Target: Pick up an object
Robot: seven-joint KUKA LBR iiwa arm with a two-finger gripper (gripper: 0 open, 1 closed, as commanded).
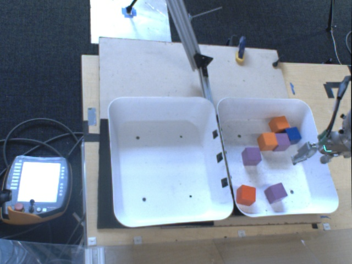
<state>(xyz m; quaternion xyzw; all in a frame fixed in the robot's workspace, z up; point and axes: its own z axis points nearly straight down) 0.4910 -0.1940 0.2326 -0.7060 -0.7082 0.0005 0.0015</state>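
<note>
Bins: two shallow white bins side by side; left bin (118, 147), right bin (324, 199).
Gripper: gripper (306, 154) at the right bin's right edge, low over its floor; nothing lies between its fingers; whether they are spread or closed cannot be told.
Orange cubes: three; one (279, 124) up and left of the gripper, one (267, 141) to its left, one (246, 194) well down-left.
Purple cubes: three; one (282, 141) just left of the gripper and touching the second orange cube, one (251, 156) farther left, one (275, 192) below-left.
Blue cube: one (293, 135), nearest the gripper, just up-left.
Pendant: one handheld control unit (36, 188), far left, off the bench.
</note>
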